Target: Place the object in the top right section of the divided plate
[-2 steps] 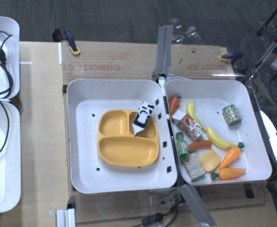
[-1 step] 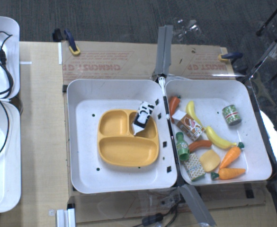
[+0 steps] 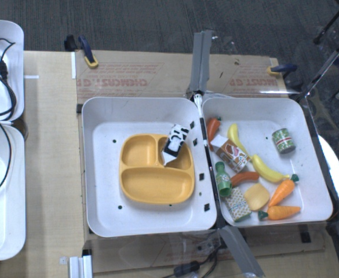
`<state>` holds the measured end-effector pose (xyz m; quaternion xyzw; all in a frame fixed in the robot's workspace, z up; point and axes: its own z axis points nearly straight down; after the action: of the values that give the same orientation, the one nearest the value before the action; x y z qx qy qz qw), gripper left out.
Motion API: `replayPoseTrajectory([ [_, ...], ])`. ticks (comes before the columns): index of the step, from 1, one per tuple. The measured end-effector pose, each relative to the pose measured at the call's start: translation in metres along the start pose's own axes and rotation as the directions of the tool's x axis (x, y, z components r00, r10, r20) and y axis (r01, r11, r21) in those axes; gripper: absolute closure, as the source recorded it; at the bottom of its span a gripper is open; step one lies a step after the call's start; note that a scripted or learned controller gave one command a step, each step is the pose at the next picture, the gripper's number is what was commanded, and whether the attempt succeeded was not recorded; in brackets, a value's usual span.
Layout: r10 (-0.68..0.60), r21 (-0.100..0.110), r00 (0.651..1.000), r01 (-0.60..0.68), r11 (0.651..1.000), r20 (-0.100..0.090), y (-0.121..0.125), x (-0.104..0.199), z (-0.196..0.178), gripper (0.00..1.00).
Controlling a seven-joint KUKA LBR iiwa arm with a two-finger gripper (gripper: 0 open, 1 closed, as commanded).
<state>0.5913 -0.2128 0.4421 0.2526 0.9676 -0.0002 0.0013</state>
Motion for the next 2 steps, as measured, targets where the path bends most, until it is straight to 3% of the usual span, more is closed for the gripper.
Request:
replayPoseTrajectory([
  [1,-0.093,0.000,0.996,0.093,0.996,0.001,0.0228,-0.0577,0.0010,0.00],
  [2,-0.164,0.000,0.986,0.164,0.986,0.001,0.0224,-0.0570,0.0007,0.00],
])
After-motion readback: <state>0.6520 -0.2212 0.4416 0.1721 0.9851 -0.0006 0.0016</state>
